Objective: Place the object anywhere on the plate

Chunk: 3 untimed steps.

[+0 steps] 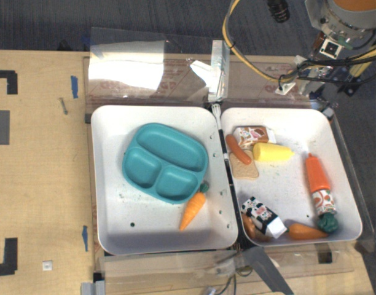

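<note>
Above right bin's (pixel 323 118) far corner, arm (pixel 351 8) raised

Two white bins (pixel 108 226) (pixel 344 214), one teal plate (pixel 166 161), two carrots (pixel 193 209) (pixel 306 230), one sausage (pixel 238 149), one ketchup bottle (pixel 319 183), one milk carton (pixel 263 216)

lab | robot arm (pixel 351 5), cabled | plywood bench (pixel 34 165) | two bins (pixel 108 226)

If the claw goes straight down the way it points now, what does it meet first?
The claw would probably meet the right bin at its far corner rim first, though depth is unclear here.
</note>
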Available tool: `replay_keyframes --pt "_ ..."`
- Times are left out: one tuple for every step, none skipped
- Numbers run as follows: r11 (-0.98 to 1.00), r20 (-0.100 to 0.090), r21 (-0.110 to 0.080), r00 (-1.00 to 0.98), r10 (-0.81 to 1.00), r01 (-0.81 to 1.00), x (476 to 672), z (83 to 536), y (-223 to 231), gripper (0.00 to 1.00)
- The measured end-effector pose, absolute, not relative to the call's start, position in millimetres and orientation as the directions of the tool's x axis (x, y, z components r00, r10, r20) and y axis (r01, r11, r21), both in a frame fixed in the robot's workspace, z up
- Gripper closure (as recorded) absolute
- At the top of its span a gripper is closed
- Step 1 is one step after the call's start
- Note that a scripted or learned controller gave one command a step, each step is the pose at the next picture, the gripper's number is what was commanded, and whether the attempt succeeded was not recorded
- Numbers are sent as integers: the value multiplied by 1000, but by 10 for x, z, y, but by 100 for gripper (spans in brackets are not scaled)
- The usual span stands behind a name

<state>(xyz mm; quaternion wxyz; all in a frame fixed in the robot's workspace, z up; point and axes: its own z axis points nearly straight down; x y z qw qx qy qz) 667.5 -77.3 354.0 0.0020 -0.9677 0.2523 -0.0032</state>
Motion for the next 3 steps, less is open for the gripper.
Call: replay_keyframes --pt "-917 6 -4 917 -400 -400 6674 3827 -1603 100" --pt "-949 8 -3 949 -316 -316 6673 4298 -2238 100" --pt "-955 8 -5 955 -296 -296 6680 4881 -2199 100"
